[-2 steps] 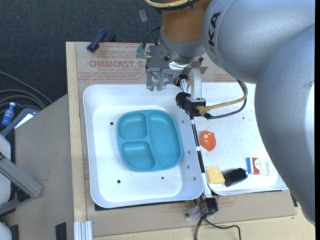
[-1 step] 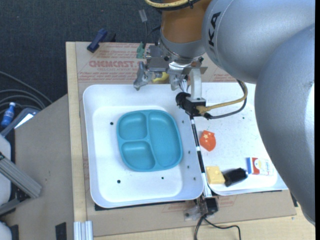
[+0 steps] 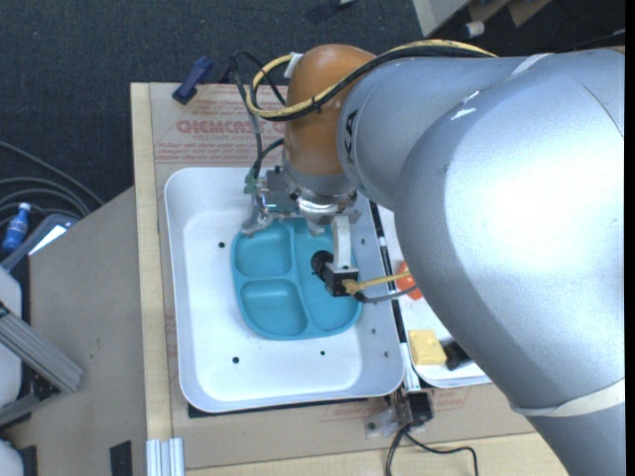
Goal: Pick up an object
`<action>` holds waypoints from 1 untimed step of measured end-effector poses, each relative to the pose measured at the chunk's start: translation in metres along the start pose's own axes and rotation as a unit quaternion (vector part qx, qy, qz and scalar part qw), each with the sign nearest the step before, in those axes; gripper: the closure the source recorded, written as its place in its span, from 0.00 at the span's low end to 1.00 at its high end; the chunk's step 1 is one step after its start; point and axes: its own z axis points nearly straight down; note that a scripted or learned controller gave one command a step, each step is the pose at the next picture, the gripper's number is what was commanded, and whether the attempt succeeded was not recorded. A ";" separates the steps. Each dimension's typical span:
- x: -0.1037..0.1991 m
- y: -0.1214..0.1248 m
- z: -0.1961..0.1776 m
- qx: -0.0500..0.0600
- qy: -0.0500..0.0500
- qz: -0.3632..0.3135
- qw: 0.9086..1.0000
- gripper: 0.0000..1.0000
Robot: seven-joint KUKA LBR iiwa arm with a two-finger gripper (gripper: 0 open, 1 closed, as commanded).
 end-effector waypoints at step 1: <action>0.000 0.001 -0.010 -0.001 0.001 0.002 1.000 1.00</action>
